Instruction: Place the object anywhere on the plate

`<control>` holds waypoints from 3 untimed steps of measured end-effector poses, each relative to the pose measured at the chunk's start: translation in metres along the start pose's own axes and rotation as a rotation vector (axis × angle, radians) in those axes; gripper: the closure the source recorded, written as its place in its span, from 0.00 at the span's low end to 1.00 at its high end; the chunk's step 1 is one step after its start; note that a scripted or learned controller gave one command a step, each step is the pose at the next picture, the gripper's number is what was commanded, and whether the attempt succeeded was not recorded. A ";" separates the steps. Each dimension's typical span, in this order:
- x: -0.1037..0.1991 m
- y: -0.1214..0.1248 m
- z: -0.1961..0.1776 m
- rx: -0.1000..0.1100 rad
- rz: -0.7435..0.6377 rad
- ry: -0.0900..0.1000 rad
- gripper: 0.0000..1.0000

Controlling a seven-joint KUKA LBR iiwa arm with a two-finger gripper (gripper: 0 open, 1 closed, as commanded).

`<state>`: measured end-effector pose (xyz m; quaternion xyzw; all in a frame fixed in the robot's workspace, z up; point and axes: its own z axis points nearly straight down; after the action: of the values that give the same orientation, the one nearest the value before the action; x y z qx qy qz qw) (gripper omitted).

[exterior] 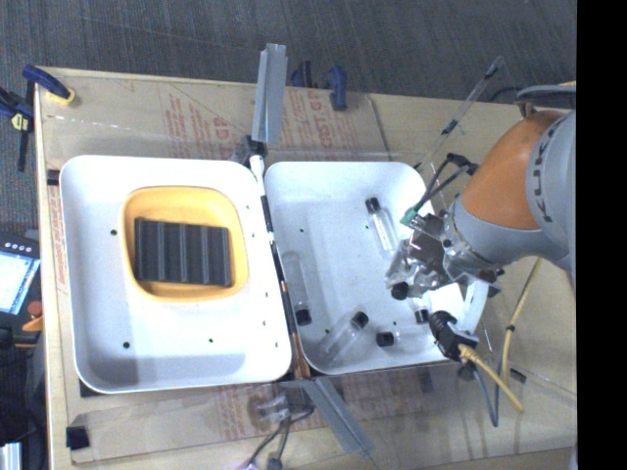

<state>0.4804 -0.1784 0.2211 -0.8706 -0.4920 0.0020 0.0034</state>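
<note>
the hand (pixel 409 274) hovers low in the right bin (pixel 323 204); its grip state is unclear.

the grey arm (pixel 549 179) bears part of a dark brand name near the picture's right edge, "ku". red print runs along the cardboard sheet (pixel 186 116) under the bins, too small to read.

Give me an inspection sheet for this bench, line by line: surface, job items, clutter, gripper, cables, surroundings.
Surface: cardboard-covered bench bearing left bin and right bin.
Job's things: yellow plate with dark ridged insert in left bin; clear tubes with black caps in right bin.
Clutter: small black caps loose in right bin.
Grippers: gripper low over right bin's right side; jaws' state unclear.
Cables: wires by the arm; yellow cable.
Surroundings: blue clamps, grey carpet.
</note>
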 end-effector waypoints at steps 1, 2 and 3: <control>0.064 -0.030 -0.009 -0.001 -0.129 -0.001 1.00; 0.133 -0.031 0.007 -0.003 -0.425 -0.003 1.00; 0.199 0.000 -0.024 -0.005 -0.541 -0.002 1.00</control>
<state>0.5831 -0.0076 0.2454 -0.7075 -0.7067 0.0006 0.0013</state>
